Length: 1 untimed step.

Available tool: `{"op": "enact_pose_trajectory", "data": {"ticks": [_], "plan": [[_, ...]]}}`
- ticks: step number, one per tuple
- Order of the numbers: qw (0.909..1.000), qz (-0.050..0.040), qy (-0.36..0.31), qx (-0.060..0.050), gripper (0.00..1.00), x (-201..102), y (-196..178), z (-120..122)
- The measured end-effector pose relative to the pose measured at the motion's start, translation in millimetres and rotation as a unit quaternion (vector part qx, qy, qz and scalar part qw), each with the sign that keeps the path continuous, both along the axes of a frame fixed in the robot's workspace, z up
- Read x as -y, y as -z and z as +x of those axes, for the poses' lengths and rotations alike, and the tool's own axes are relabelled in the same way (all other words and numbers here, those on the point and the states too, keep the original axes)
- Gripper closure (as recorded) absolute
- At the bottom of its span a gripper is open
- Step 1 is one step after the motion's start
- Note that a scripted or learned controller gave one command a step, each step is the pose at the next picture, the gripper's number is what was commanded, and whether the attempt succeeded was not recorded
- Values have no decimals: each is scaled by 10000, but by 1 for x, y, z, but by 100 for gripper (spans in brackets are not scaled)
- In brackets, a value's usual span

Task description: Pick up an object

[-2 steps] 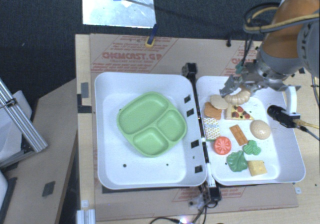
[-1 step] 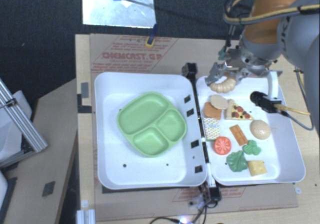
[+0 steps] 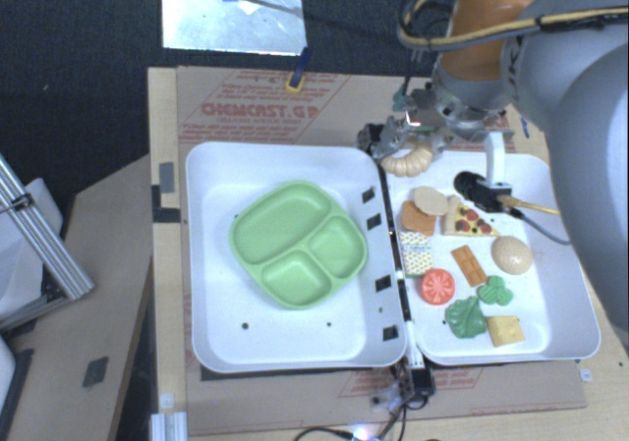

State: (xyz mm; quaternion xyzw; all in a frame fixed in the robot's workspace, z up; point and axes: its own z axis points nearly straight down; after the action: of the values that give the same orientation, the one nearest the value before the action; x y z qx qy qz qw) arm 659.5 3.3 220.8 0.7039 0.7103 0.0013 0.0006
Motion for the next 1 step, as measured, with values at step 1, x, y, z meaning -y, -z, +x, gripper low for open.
{"op": "enact_pose_trajectory", "data": {"ticks": [1], "plan": [[10000,-11,39,-4,100,9,6,3]]}}
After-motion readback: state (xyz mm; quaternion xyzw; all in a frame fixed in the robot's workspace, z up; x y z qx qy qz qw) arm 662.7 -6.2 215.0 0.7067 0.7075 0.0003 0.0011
